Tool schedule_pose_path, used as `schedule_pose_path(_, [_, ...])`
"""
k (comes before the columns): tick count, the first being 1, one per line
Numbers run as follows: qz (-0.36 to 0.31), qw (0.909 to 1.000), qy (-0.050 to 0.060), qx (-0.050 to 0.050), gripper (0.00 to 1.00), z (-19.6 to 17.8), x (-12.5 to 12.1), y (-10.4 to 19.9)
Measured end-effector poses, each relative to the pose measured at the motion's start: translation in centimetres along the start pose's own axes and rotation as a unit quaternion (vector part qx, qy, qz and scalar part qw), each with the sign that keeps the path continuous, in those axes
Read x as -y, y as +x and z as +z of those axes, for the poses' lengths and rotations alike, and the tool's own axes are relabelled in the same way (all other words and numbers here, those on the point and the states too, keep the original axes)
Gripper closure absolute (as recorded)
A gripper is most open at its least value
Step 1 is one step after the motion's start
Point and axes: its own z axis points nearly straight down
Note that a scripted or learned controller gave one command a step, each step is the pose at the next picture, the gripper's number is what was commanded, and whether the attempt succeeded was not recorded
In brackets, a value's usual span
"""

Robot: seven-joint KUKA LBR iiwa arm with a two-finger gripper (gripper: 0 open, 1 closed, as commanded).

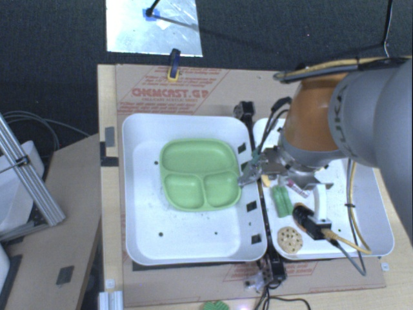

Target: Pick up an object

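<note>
A bench (193, 89) faced with printed brown cardboard carries the load, and two shallow white bins rest directly on it, side by side. The gripper (253, 172) hangs over the seam where they meet. The left bin (187, 237) spreads away from the gripper toward the view's left, its near wall running just beneath the end effector. The right bin (374, 231) lies on the gripper's other side, mostly covered by the arm, with its bare floor showing toward the view's lower right. Well beyond the gripper, at the bench's far edge, a small blue and yellow clamp (174, 64) sits on the cardboard.
</note>
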Motion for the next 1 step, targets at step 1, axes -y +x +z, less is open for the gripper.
schedule_pose_path(1, [0.003,1.0,-0.001,0.001,0.0,-0.06,-1.54,-6.68])
